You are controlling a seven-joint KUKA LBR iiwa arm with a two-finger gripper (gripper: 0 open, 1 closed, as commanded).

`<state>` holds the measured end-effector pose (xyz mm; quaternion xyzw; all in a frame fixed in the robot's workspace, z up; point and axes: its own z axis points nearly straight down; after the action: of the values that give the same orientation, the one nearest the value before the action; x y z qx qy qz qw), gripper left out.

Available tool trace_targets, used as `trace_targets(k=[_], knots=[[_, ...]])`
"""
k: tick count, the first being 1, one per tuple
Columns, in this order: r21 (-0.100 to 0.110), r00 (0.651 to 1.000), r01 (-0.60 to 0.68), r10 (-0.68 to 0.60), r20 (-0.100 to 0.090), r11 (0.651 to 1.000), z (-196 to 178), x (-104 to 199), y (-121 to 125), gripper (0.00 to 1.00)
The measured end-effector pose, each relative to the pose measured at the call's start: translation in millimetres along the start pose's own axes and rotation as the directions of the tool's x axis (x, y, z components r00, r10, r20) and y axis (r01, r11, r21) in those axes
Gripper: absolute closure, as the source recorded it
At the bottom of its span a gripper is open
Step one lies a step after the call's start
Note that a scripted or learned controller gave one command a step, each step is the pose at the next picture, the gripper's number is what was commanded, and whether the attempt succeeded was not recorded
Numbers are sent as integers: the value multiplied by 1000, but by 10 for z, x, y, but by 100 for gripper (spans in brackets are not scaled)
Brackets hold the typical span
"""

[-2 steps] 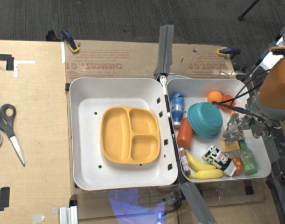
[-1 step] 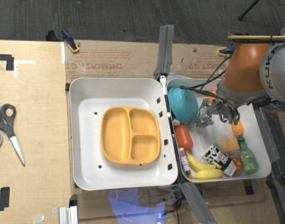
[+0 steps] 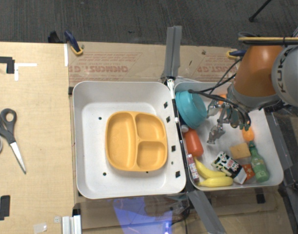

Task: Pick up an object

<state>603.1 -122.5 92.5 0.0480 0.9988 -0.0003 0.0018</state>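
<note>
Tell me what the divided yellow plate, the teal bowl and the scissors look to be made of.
Divided yellow plate: likely molded plastic, matte, with an even colour and soft rounded ridges. Teal bowl: probably plastic too, smooth with a slight sheen. Scissors: bright metal blades and dark grey handles, probably plastic.

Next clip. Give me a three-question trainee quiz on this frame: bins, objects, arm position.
1. True or false: the yellow divided plate lies in the left bin.
2. Which lies nearest the right bin's front edge? A) teal bowl B) bananas C) scissors
3. Fill in: the gripper hangs over the ____ bin.

Key: 1 true; 2 B; 3 right.
</note>
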Motion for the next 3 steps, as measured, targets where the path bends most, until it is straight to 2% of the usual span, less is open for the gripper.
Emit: trace_targets(k=[1,2,3], knots=[[1,998,55,-55,4,998,-54,-441,-920,0],[4,998,58,-58,12,998,-170,-464,-912,100],[2,998,59,-59,11,998,-168,-464,-901,0]])
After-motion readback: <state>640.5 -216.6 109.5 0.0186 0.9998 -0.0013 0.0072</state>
